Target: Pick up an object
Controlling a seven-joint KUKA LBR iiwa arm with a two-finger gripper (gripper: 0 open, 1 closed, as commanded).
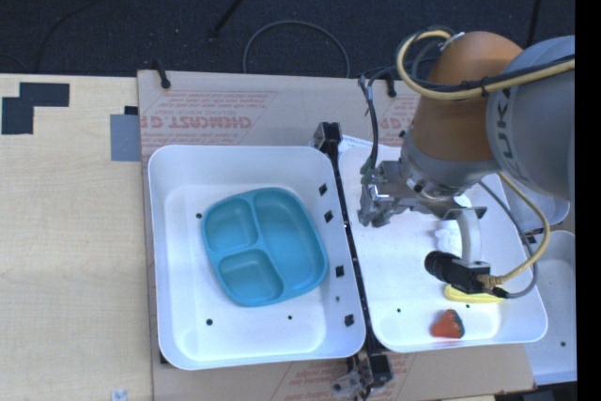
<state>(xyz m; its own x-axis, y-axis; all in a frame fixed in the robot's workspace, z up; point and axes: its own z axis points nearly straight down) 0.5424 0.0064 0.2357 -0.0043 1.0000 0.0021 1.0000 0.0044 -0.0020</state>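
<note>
The hand (pixel 374 202) hangs low over the right bin (pixel 404 333), near its left wall; whether it stands wide or narrow cannot be told. A red-orange object (pixel 447 325) lies near that bin's front edge, a yellow piece (pixel 474 298) just behind it. The left bin (pixel 174 315) holds a blue divided plate (pixel 264 245) (three compartments).
</note>
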